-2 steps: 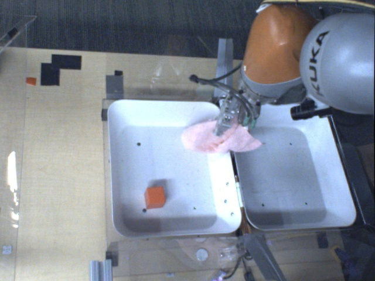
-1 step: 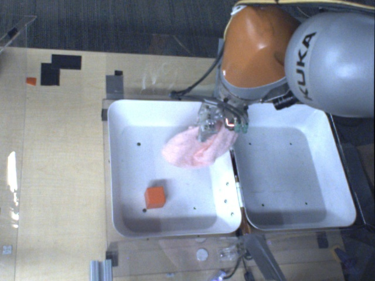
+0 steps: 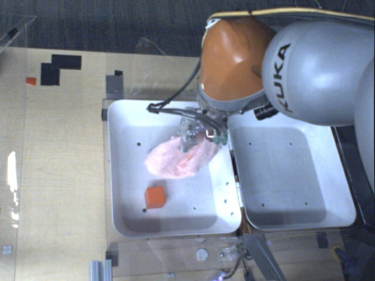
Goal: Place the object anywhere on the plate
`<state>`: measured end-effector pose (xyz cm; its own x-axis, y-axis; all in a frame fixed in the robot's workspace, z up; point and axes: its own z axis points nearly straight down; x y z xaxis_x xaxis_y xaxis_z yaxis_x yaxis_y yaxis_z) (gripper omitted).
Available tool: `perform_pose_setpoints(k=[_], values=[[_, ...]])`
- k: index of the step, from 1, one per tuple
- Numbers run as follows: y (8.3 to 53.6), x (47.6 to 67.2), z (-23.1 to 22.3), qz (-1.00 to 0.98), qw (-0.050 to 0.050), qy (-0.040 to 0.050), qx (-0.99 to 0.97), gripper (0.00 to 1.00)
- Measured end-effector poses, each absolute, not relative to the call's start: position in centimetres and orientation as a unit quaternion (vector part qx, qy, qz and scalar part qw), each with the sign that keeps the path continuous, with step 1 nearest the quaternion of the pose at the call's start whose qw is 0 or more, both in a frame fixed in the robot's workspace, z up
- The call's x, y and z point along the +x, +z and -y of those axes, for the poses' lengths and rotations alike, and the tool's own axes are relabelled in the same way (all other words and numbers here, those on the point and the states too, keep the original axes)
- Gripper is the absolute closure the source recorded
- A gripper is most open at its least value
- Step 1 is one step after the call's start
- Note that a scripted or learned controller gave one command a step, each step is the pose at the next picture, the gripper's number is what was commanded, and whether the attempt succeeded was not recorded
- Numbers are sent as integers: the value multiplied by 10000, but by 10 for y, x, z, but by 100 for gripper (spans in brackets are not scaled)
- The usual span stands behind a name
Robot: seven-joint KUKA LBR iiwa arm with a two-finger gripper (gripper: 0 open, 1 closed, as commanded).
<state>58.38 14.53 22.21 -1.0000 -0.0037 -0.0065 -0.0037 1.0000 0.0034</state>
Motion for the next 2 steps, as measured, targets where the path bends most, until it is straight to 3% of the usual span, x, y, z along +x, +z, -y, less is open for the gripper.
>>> perform_pose_setpoints(k=[1, 2], values=[[226, 564, -193, -10000, 36, 21, -13, 100], [226, 564, -193, -10000, 39, 21, -11, 0]])
